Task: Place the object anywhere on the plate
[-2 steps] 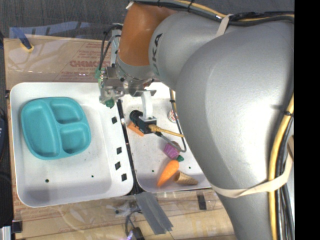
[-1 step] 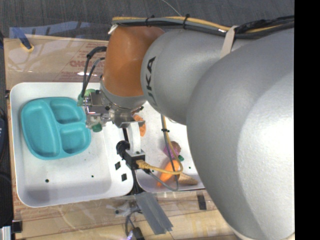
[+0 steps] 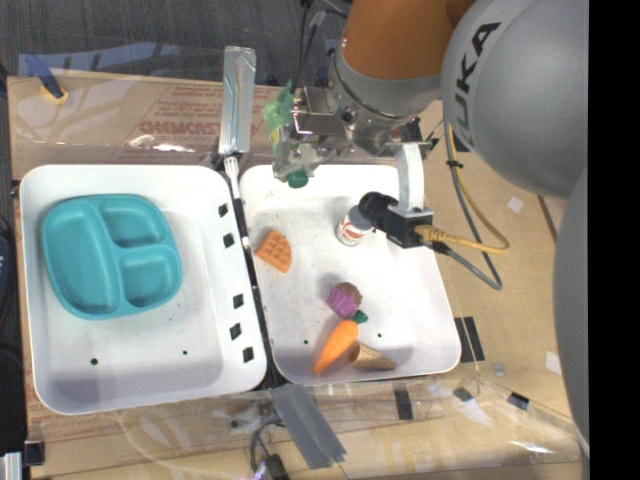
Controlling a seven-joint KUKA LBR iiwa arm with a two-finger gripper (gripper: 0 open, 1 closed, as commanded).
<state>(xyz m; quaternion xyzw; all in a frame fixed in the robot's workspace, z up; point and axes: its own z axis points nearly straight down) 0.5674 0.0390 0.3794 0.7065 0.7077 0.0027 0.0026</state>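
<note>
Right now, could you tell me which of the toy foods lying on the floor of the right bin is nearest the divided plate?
The orange waffle piece: it lies by the right bin's left wall, closest to the teal plate. The carrot, purple piece and cone lie farther right.

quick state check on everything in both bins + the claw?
plate: upright in left bin, nothing on it
claw: above right bin's far edge, green thing at its tip
waffle piece: flat, right bin
small can: right bin
carrot: on its side
ice cream cone: on its side, beside carrot
</note>
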